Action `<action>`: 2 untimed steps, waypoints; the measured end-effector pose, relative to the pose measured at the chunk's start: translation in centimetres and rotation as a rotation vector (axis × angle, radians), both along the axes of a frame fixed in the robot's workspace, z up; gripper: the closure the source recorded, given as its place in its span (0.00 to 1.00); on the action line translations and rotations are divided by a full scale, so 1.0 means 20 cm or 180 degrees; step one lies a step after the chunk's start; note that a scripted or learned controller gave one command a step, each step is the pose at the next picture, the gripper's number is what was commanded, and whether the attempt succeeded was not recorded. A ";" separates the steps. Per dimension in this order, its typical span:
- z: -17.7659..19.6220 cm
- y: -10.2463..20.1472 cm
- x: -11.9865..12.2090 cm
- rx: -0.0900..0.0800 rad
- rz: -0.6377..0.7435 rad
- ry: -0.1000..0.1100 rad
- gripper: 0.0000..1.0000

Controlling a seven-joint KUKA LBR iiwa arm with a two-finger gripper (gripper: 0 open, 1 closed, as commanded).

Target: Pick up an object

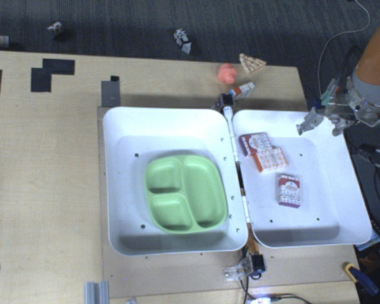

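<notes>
Two shallow white bins are seen side by side on the bench. In the left bin [123, 170] a green divided tray [185, 193] is laid, its three compartments visible. In the right bin [342, 189] three small packets are found: a dark red and white packet [254, 143] near the far left corner, an orange-red packet [270, 159] touching it and set at a slant, and a red packet [289, 190] apart from these, nearer the middle of the bin. The print on all three is too blurred to be read.

The gripper [321, 122] is seen at the far right corner of the right bin, above the rim and well apart from the packets. Its two fingers are spread, and nothing is seen between them. The arm [375, 75] is cut off by the right edge, so only the wrist and part of the orange band are shown.

Beyond the bins, a pink ball [227, 73], a wedge-shaped object [252, 63] and a small tube [242, 90] are lying on the bench, and several small items on the dark floor cannot be made out.
</notes>
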State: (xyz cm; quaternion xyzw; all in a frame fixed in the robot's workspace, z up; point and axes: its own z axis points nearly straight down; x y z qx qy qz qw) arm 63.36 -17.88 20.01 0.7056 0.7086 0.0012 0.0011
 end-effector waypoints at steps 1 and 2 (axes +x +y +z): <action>-0.51 0.14 -0.12 -0.0007 -0.0006 -0.0028 0.00; -0.55 0.27 -0.40 -0.0010 -0.0008 -0.0050 0.00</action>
